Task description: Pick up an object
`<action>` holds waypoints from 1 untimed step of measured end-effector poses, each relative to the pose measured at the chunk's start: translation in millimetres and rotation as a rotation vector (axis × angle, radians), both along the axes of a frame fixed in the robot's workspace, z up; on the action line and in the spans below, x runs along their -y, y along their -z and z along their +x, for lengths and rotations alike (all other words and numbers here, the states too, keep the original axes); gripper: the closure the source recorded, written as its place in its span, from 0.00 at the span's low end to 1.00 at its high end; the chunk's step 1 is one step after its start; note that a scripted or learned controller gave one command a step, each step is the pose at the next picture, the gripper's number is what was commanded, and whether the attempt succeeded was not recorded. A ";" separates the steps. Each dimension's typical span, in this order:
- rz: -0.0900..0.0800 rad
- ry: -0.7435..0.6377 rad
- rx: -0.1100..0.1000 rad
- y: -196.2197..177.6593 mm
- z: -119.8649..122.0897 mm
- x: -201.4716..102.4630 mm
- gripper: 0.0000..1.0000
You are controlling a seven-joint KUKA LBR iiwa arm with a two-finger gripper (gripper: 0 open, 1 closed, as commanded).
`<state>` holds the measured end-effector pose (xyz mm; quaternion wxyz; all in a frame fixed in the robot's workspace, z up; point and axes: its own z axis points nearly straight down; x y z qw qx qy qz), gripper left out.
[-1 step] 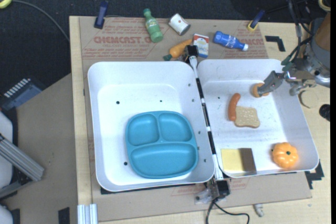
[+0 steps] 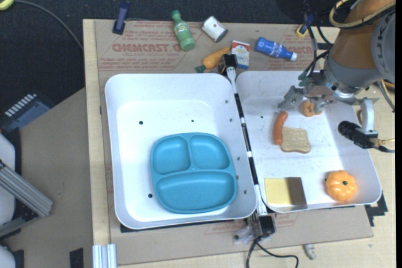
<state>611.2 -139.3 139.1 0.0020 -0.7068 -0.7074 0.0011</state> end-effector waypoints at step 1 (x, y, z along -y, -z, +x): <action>0.000 0.000 0.001 55.8 -14.0 -28.3 0.00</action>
